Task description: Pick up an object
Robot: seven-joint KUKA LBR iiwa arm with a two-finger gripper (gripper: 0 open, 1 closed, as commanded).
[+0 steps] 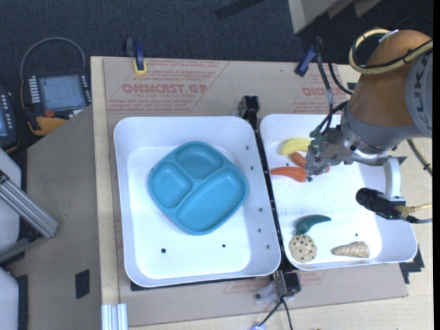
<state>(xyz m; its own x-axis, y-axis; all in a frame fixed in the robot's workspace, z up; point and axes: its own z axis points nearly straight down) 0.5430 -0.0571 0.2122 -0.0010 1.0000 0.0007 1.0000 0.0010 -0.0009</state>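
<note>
My gripper (315, 163) hangs low over the upper left part of the right bin (344, 205), its tip right beside an orange-red toy (289, 173) and a smaller orange piece (297, 158). A yellow banana-like toy (295, 145) lies just left of the gripper. Further down the same bin lie a teal pepper-shaped toy (313, 221), a speckled cookie (302, 247) and a beige shell-like piece (350, 250). The wrist hides the fingers.
The left bin (137, 184) holds a blue divided plate (198, 186). A black cable connector (378, 203) juts from the arm over the right bin's right side. A pendant (60, 92) lies off the bench at the far left.
</note>
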